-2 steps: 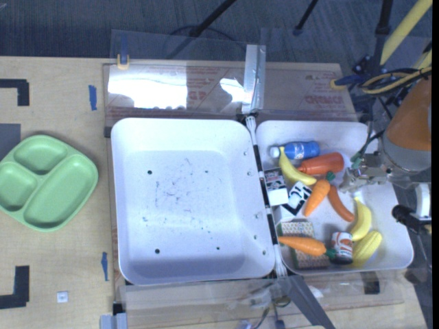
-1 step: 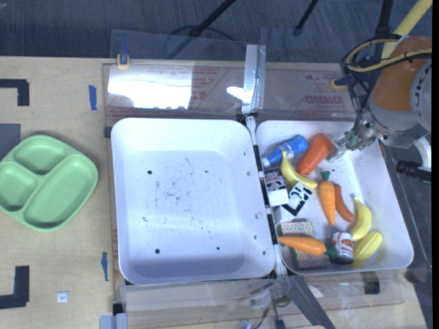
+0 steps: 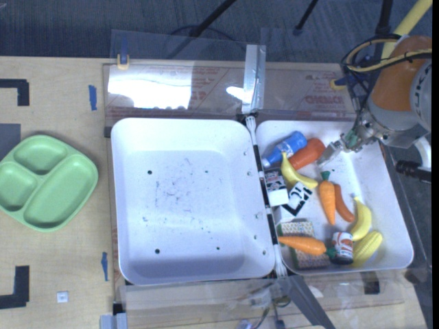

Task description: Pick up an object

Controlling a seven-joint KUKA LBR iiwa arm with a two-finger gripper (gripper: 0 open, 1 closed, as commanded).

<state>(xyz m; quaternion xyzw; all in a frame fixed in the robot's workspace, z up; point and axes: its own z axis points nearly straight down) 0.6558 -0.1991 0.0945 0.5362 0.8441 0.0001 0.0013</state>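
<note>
Pincer (image 3: 334, 151) over right bin (image 3: 391, 204), grip state unclear; orange carrot (image 3: 306, 154) just left, blue bottle (image 3: 287, 146) beyond.

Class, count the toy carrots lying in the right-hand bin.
3: one carrot mid-bin, one carrot near the front-left, one carrot by the blue bottle. Clutter may hide others.

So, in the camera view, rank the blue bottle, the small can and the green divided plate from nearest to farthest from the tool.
1. Blue bottle: upper part of the right bin, a little to the image-left of the tool.
2. Small can: near that bin's lower edge, below the tool in the image.
3. Green divided plate: on the bench at the image's far left, beyond the left bin.
</note>
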